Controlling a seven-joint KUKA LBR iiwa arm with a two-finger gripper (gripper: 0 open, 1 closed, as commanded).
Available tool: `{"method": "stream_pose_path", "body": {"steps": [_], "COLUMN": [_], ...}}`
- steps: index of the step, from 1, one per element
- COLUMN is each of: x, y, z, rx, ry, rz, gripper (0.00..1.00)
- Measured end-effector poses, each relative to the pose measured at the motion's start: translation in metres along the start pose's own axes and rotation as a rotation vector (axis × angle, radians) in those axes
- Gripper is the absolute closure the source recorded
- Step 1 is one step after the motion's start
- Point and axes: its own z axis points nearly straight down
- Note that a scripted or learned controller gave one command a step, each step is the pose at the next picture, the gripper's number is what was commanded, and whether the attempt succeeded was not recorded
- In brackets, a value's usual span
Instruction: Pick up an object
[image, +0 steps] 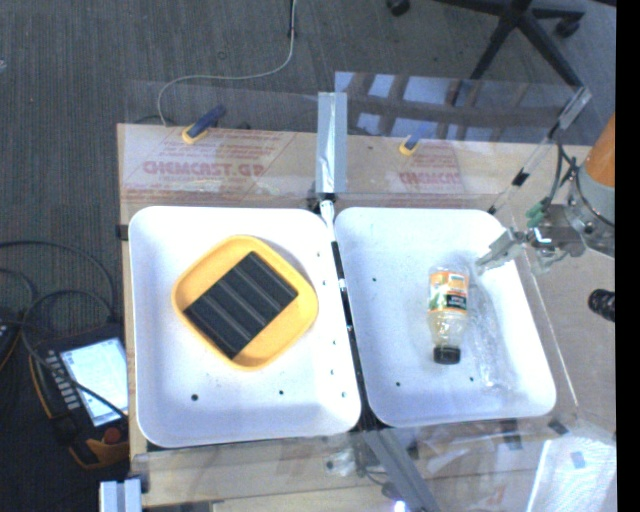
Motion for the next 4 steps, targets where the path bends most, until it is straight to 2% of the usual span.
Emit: {"method": "stream_pose_path", "body": {"steps": [1, 2, 3, 4], "x": [0.019, 0.005, 0.007, 0.089], "y": [0.030, 0.052, 0.052, 0.086], "z": [0.090, 0.173, 0.163, 0.091], "rx": [0.001, -0.015, -0.017, -0.001], "ry": [-0.003, -0.006, -0.003, -0.002], "rz": [0.006, -0.120, -0.122, 0.036], "gripper": [0.00, 0.00, 1.00, 1.00]}}
